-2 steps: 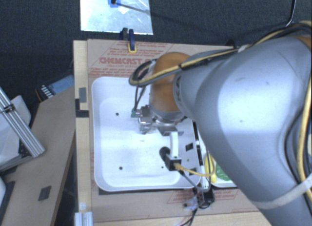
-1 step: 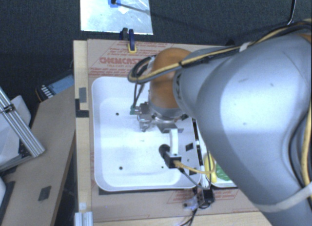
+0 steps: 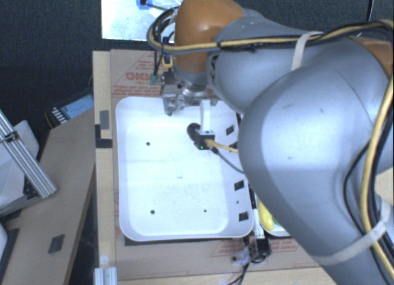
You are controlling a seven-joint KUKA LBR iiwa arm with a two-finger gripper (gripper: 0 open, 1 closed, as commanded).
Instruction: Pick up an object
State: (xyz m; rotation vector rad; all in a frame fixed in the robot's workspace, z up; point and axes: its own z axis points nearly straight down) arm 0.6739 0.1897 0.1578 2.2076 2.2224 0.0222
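Observation:
My gripper point(image 3: 183, 106) hangs below the orange wrist band point(image 3: 203, 25), over the far edge of the left white bin point(image 3: 138, 173). Nothing shows in its grasp. A yellow object point(image 3: 266, 217) peeks out in the right bin, just past the divider between the bins. The grey arm point(image 3: 308, 130) covers most of it and nearly all of that bin.
A black connector with a yellow cable point(image 3: 198, 136) dangles from the wrist above the left bin's floor. The bins rest on a cardboard sheet point(image 3: 132, 71). Aluminium bars point(image 3: 24, 167) lie off to the left, and a foil sheet point(image 3: 141, 4) lies behind the bench.

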